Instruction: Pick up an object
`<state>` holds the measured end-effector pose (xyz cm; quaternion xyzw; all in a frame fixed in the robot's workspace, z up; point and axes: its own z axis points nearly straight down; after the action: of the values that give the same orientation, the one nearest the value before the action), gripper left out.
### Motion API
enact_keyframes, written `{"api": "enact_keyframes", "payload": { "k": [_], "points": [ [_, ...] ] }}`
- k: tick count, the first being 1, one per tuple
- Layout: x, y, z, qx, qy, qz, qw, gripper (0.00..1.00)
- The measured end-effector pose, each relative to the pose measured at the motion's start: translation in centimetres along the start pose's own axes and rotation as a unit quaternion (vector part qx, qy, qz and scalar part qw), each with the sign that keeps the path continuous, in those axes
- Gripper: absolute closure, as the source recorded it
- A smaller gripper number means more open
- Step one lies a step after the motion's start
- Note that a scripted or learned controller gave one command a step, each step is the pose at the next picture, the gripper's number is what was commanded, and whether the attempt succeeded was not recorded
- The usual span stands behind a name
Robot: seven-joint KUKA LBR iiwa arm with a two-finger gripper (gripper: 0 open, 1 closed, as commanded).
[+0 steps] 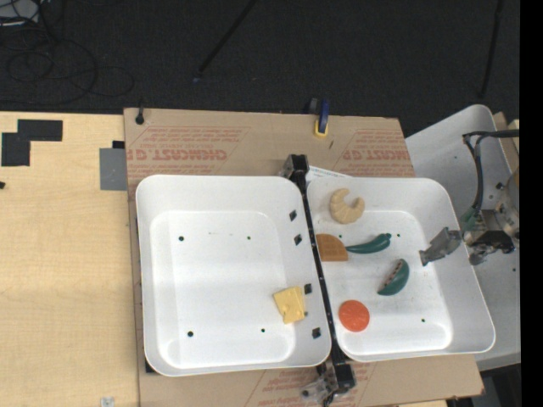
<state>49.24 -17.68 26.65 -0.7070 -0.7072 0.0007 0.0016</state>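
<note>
My gripper (463, 246) hangs over the right rim of the right bin (462, 333), open, with nothing between its fingers (439, 246). In that bin lie a beige curved piece (346, 205), an orange-brown wedge (330, 248), a teal pepper-shaped object (372, 244), a dark green curved piece (394, 278) and an orange-red disc (354, 315). The dark green piece is nearest the gripper, a little to its lower left. A yellow block (291, 304) sits in the left bin (157, 227) near its lower right corner.
The two bins meet at a black divider (307, 244) with clips. They rest on a cardboard sheet (221, 147) on the wooden bench. A blue and yellow clamp (321, 119) stands at the cardboard's far edge.
</note>
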Motion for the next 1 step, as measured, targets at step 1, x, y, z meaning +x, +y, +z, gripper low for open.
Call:
{"api": "enact_keyframes", "payload": {
  "k": [1],
  "points": [
    [2.62,2.89,18.45,-0.002,-0.001,-0.001,1.0,0.0]
  ]
}}
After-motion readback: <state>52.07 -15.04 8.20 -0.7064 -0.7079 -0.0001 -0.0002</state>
